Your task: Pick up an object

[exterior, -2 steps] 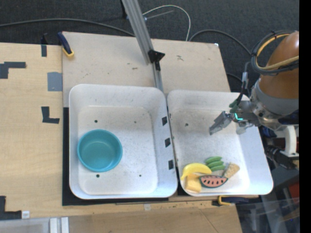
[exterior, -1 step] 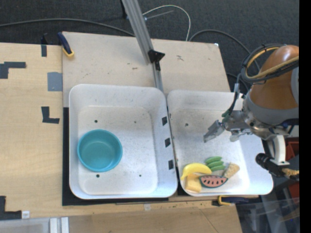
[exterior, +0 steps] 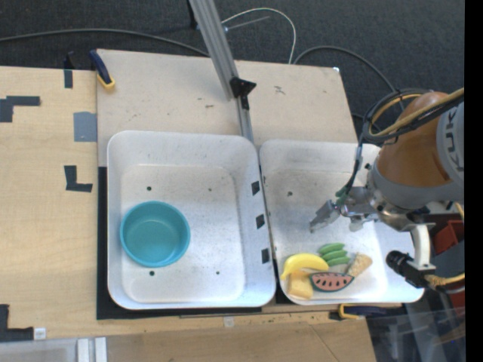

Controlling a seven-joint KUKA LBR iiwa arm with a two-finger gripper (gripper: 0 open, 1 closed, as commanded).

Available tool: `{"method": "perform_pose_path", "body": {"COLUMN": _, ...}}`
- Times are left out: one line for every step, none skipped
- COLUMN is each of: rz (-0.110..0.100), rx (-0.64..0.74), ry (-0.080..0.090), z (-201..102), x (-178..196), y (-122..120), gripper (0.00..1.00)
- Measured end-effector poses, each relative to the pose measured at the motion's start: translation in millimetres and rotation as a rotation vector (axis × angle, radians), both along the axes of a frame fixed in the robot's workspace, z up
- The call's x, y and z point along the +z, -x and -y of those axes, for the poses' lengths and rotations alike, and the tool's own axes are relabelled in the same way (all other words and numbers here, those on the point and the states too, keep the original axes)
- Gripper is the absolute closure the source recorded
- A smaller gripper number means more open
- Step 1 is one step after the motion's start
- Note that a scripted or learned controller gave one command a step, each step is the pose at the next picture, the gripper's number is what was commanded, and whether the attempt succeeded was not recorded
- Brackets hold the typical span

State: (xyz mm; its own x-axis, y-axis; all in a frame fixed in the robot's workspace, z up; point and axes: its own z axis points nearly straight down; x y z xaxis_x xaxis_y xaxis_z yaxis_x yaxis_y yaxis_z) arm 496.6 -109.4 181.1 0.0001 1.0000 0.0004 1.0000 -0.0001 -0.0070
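1. On the left sits the left bin (exterior: 121,157). A blue bowl (exterior: 155,234) rests in its near left part, far from me.
2. Next comes the right bin (exterior: 302,157). My hand (exterior: 326,216) hangs over the middle of it. I am the arm reaching in from the right.
3. My fingers look a little spread, and nothing sits between them. So my hand is released and holds nothing.
4. The toy food lies in the near part of the right bin, just below my hand. I see a yellow banana (exterior: 304,263), a red watermelon slice (exterior: 332,282), a green pea pod (exterior: 333,252) and a tan piece (exterior: 361,264). They touch each other in a small pile.
5. I think I am at the reaching step. I have not grabbed anything yet.
6. Next I need to move toward the pile and go down over one toy. The pea pod is nearest. Then I must squeeze and lift. The toys crowd together, so I could bump one away.
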Motion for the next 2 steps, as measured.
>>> {"method": "perform_pose_path", "body": {"rz": -0.001, "rx": 0.000, "ry": -0.001, "z": 4.2, "x": -44.9, "y": -0.4, "gripper": 0.00}}
{"method": "perform_pose_path", "body": {"rz": 0.002, "rx": 0.002, "ry": -0.001, "z": 3.5, "x": -32.8, "y": -1.2, "gripper": 1.00}}
